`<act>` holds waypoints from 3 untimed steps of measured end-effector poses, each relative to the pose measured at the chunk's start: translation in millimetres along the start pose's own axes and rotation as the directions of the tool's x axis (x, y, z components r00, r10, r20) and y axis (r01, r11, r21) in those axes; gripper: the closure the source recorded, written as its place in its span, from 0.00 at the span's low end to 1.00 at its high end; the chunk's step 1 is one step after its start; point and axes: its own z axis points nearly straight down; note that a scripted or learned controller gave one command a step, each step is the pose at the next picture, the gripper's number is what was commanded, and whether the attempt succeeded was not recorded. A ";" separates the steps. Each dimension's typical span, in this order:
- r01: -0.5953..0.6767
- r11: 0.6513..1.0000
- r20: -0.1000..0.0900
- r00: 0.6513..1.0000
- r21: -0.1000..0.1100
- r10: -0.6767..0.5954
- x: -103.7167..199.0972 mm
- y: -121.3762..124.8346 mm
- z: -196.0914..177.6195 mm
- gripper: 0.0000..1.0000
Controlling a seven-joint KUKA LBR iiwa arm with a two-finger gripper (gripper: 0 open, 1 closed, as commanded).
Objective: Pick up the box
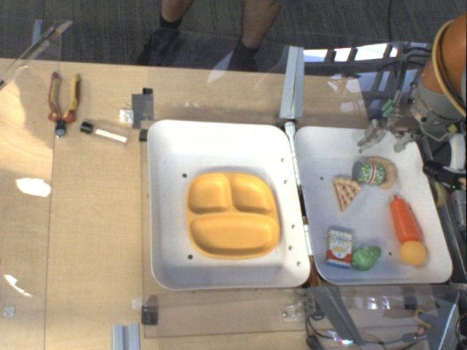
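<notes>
I see the gripper hanging with fingers spread and empty — apparently — at the right bin's twelve o'clock, while the box lies at seven, touching the green toy — a descent could snag that instead.

light wood bench, dark carpet floor

The box sits in the right bin, down at its near left corner; it's small, blue-edged, with a white and red printed face turned upward; it lies flat, tilted just slightly off square to the bin wall; its right side touches, or very nearly touches, a green lumpy item.
</notes>
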 end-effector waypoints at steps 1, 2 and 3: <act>0.006 1.000 0.000 1.000 -0.001 -0.006 49.9 -49.1 60.2 0.00; 0.023 1.000 0.000 1.000 -0.003 -0.023 76.3 -128.0 56.5 0.00; -0.007 1.000 0.002 1.000 -0.018 0.007 88.6 -158.7 93.7 0.00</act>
